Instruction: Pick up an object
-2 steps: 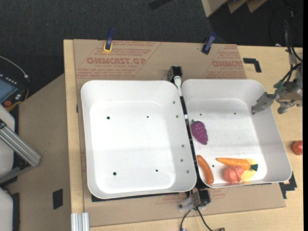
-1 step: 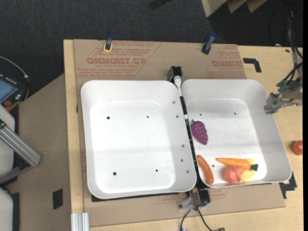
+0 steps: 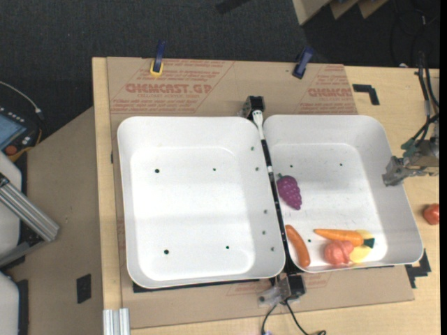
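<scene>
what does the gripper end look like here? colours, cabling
The gripper is a small, blurry grey-metal piece with tan and greenish parts behind it. Thin dark cables loop above it near the frame's right side. No markings are legible.

Not much of the robot is showing, w/ its gripper appearing as a small, blurry grey metal piece at the right side of the pic. Behind it a stubby body section is showing in tan-brown w/ a bit of teal-green on top, details too small to make out. Thin dark cables are running down approx. along the right edge above it, looping a little; can't tell where they're attaching.
</scene>
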Robot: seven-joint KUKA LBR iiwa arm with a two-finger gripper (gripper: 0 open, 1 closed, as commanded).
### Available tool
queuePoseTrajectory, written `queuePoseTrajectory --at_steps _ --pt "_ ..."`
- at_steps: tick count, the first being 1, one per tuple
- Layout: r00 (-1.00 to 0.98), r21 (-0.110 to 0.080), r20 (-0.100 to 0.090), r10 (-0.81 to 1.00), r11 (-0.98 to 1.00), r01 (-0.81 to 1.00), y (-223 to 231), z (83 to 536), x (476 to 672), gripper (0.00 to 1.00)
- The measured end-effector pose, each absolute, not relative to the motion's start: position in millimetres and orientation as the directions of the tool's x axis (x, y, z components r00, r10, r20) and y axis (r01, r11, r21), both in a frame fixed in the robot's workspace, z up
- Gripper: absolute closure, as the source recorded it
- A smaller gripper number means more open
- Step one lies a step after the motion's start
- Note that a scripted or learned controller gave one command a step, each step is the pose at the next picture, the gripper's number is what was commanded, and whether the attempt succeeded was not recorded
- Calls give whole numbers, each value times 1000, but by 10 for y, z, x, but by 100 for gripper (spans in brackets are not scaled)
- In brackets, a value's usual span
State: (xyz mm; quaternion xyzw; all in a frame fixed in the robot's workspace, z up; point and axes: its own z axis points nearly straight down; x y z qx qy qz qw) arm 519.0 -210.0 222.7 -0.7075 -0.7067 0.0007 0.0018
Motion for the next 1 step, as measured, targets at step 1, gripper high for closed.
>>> queuePoseTrajectory --at_steps 1 --pt "2 -3 1 1000 -2 1000 -2154 2293 4776 100"
